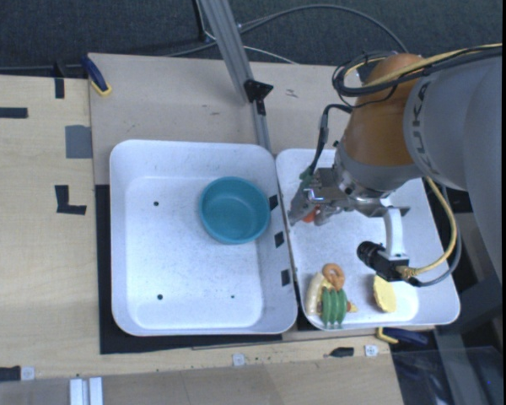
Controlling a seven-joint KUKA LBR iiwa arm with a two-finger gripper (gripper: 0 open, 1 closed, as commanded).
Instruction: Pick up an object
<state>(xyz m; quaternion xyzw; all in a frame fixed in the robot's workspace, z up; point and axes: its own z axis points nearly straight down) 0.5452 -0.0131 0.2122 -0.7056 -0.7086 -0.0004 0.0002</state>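
We hang our gripper (314,211) low over the right bin (430,310), near its left wall, something small and reddish showing at its tip, unclear whether gripped, while the toy figure (332,294) and yellow piece (384,295) lie nearer the front.

The left bin (143,310) has much free floor; only a blue bowl (234,210) stands there, near its upper right part. The right bin (434,315) is crowded: the arm (388,133) covers its upper half, a small toy figure (332,294) and a yellow piece (385,294) lie near its front edge. A grey slanted pole (232,49) crosses above the worktop (34,251) behind the bins.
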